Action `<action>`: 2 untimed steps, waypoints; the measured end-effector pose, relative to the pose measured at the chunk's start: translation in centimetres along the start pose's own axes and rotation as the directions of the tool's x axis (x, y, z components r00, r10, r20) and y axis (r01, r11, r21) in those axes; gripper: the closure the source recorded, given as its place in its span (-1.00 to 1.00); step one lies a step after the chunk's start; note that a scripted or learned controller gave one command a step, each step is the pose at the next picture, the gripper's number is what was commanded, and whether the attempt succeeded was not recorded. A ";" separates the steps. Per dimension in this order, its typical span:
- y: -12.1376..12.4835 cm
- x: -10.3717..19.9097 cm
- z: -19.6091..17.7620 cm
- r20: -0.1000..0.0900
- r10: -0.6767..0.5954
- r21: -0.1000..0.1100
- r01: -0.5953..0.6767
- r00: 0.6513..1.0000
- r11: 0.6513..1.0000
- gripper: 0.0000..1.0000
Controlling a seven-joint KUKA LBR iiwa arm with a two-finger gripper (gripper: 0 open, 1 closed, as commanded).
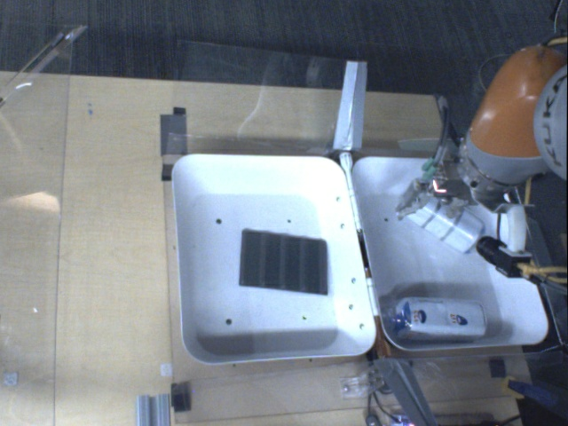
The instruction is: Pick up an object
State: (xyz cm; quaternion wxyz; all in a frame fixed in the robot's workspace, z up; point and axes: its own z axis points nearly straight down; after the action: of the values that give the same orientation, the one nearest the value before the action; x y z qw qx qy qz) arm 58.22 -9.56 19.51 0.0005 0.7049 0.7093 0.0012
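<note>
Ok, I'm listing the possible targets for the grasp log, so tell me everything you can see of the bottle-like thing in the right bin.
The bottle lies on its side near the front wall of the right bin, long axis along that wall. It looks like pale plastic with a blue and white label; the blue end points toward the divider between the bins. It rests on the bin floor, apart from the gripper, which hovers toward the bin's back.

Both bins white, left bin (204,238) carrying a dark ribbed mat (284,261); right bin (390,256) with a blue-and-white tube (441,319) at its near edge; arm (515,105) orange over grey; bench (98,238) pale wood.
</note>
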 end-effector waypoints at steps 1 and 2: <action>0.0 0.0 0.0 0.000 0.000 0.000 0.000 1.000 1.000 -1.00; 4.1 -3.9 -1.7 0.004 -0.248 -0.006 0.248 0.969 0.969 -1.00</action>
State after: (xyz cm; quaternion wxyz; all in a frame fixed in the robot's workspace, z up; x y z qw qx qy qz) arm 62.37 -13.47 21.19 0.0041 0.6107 0.7919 0.0025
